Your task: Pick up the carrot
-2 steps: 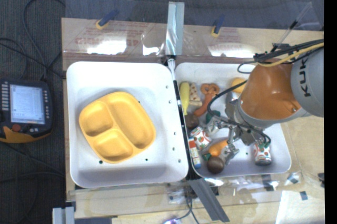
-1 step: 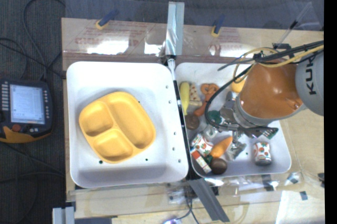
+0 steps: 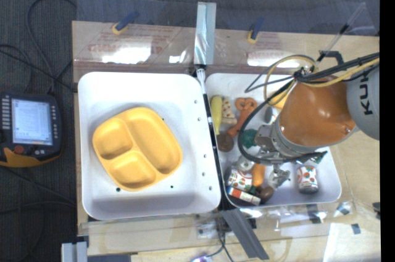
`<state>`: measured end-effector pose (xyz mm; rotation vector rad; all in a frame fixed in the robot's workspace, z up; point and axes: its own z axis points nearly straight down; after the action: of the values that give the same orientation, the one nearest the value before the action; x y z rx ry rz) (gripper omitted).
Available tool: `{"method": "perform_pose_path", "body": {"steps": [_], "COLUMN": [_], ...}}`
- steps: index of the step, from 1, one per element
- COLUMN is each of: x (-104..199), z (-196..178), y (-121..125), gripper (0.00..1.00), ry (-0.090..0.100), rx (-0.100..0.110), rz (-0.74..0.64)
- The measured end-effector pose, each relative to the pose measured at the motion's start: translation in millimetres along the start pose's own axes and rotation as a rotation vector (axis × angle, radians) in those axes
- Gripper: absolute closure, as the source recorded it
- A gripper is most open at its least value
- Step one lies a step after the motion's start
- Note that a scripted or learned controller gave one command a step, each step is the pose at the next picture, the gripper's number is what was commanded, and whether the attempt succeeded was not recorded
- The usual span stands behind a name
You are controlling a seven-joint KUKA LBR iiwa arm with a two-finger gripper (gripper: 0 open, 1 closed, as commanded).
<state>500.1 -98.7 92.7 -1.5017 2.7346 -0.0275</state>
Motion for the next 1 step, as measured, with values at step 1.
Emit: {"method": "perform_pose_path", "body": {"steps": [1], "x": [2.8], "z": [-0.8], "y": [3.9], "gripper": [0.0], "ry": [-0.008], "rx": [0.008], "rz": [-0.374]}}
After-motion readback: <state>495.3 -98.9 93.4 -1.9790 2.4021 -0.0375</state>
